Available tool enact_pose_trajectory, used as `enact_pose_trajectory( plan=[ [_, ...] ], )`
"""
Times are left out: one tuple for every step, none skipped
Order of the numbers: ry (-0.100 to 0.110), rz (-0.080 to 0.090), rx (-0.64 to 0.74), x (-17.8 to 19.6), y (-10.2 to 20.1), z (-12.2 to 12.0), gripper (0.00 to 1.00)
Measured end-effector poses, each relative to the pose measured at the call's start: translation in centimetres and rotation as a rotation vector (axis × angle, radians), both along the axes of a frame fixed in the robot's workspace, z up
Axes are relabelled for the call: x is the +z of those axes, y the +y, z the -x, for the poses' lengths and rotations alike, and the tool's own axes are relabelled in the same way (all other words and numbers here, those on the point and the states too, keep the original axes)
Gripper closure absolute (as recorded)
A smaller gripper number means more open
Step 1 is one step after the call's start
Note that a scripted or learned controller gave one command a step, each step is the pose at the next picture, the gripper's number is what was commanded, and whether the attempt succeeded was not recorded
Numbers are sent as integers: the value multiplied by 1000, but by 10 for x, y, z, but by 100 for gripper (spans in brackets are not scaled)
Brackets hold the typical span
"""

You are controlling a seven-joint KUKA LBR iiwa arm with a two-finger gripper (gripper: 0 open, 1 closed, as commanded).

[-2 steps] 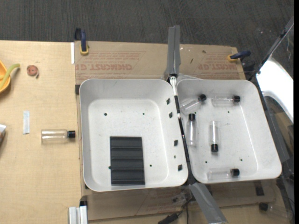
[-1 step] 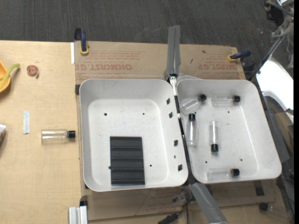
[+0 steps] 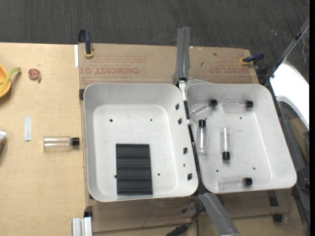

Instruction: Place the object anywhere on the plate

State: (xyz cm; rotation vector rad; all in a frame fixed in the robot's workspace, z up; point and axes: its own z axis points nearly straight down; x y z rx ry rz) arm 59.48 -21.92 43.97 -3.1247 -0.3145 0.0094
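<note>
The black ribbed rectangular plate (image 3: pixel 133 169) lies in the left white bin (image 3: pixel 98 132), near its front wall, and nothing rests on it. To the right of the plate, in the right white bin (image 3: pixel 266 132), I see five clear plastic vials with black caps (image 3: pixel 225 141), all well apart from the plate. Two lie at the far side, two in the middle, one at the front wall. To the left of the plate, on the wooden bench (image 3: pixel 39 181), lies one more clear vial (image 3: pixel 59 142).

Dark grey carpet floor (image 3: pixel 147 9) behind a light wood bench (image 3: pixel 39 181) w/ brown cardboard sheet (image 3: pixel 133 65) clamped on top.
</note>
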Motion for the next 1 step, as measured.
enact_pose_trajectory(
  plan=[
    [-1,0,1,-4,41,-55,0]
  ],
)
